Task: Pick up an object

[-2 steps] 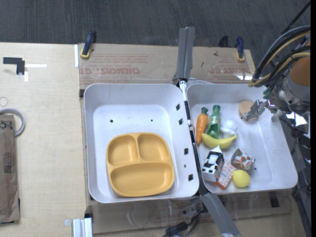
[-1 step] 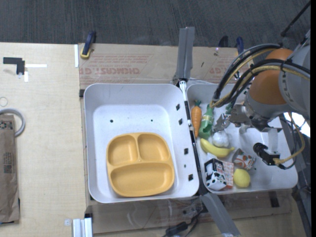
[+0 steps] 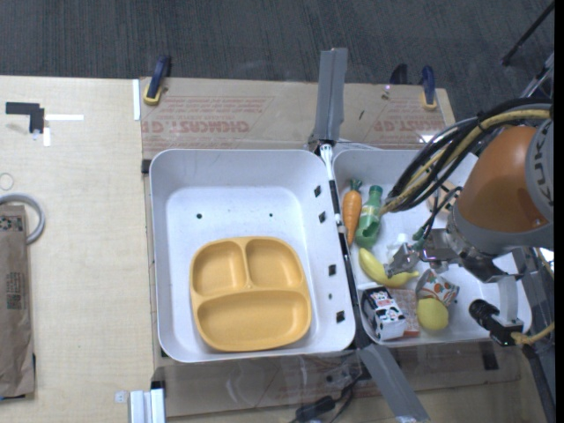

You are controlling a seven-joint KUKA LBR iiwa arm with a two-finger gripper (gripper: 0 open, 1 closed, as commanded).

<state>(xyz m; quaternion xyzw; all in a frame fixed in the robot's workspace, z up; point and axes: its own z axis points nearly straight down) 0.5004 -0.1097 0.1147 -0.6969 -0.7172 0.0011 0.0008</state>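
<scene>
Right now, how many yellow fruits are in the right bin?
2: a banana beside the gripper, and a lemon near the front edge. The arm may hide others.

Light wooden bench top (image 3: 70,236) is carrying two shallow white plastic bins, side by side and touching: left bin (image 3: 167,263), right bin (image 3: 361,159). Flat brown cardboard sheet (image 3: 238,113) is lying beneath their far edges, held by two blue clamps (image 3: 159,77) (image 3: 428,86). Brown paper bag (image 3: 16,298) is lying at the bench's left edge.
</scene>
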